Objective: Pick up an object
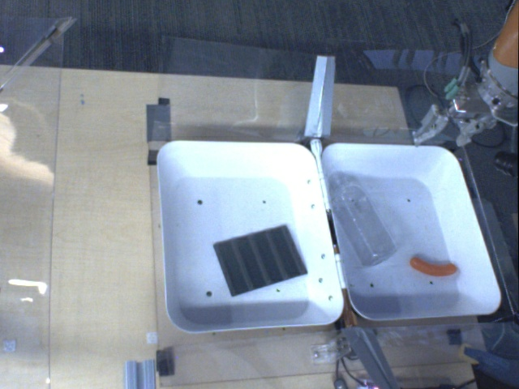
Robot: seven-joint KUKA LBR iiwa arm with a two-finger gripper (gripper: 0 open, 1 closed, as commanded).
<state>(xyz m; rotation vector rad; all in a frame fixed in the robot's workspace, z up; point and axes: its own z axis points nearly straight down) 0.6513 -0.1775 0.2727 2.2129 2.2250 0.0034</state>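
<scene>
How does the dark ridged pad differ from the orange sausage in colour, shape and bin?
The pad is dark grey, flat and rectangular with ridges; the sausage is orange, slim and slightly curved. The pad is much larger. The pad lies in the left bin, the sausage in the right bin. Both lie untouched.

Dark ribbed slab point(260, 259) lay flat and askew, lower middle of frame, in left bin. Clear bottle point(364, 225) lay on its side in right bin, centre right. Small orange sausage point(434, 267) lay flat, lower right, near bottle.
</scene>
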